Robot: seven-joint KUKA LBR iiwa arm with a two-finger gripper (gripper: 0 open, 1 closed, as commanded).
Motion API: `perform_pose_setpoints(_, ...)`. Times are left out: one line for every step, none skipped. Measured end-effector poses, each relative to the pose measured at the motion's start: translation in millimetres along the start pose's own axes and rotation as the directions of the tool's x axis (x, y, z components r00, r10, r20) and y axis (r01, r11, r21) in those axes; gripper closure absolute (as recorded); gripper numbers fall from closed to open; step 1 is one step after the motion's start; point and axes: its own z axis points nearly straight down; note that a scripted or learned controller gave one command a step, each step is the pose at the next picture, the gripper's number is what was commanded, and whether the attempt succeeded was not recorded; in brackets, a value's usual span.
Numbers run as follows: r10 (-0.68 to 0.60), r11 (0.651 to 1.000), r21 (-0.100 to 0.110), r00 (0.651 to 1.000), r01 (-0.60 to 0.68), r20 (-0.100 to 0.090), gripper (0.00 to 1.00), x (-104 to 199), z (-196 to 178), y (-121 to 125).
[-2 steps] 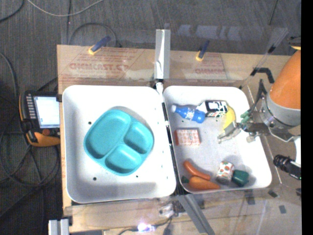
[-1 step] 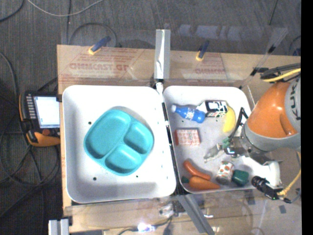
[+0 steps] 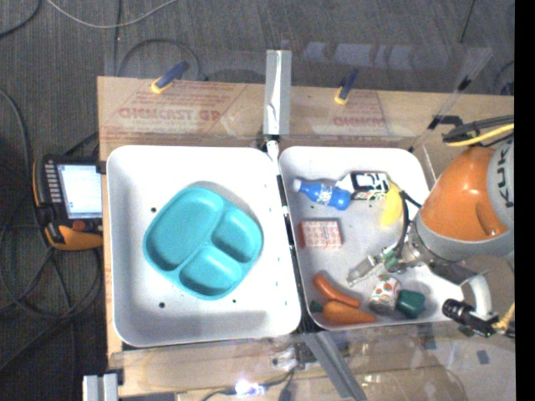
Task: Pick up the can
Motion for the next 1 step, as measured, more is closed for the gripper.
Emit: perform_pose_setpoints(-0.174,0.985,-0.005,0.985,0.174,0.005,0.0,-10.4,-0.4,-0.8)
